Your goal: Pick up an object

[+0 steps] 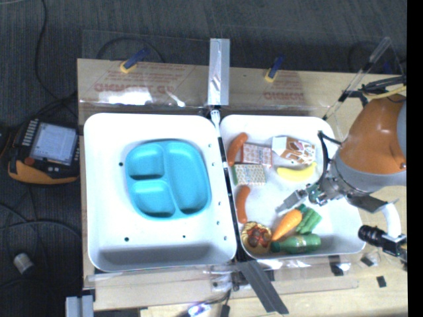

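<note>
We see two bins side by side: the left bin [99, 177] holds a divided tray [166, 178], the right bin [344, 233] a cluster of toy food. Sausages [237, 145] lie along its left wall, a carrot [287, 224] near its near edge, and a banana [295, 172] farther back.

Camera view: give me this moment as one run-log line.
arm: over right bin | pincer: just above carrot, nothing seen held | left bin: blue tray | pick: not yet done
</note>
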Robot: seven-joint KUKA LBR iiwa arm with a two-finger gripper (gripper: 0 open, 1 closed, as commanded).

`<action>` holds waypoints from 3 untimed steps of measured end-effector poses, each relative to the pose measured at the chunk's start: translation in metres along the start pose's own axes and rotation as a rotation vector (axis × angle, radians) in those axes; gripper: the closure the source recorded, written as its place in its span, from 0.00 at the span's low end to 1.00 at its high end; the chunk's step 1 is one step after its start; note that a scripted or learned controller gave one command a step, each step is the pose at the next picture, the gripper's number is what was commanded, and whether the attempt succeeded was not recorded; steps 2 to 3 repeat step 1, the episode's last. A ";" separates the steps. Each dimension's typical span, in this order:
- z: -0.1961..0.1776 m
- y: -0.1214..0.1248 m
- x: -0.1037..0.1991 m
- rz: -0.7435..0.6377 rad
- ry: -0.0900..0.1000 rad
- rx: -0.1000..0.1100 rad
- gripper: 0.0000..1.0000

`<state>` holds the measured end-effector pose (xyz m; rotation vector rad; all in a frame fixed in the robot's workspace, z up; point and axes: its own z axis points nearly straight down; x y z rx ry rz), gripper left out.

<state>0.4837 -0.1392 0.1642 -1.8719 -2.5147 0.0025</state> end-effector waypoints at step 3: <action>0.063 0.010 0.007 -0.016 -0.013 -0.024 0.00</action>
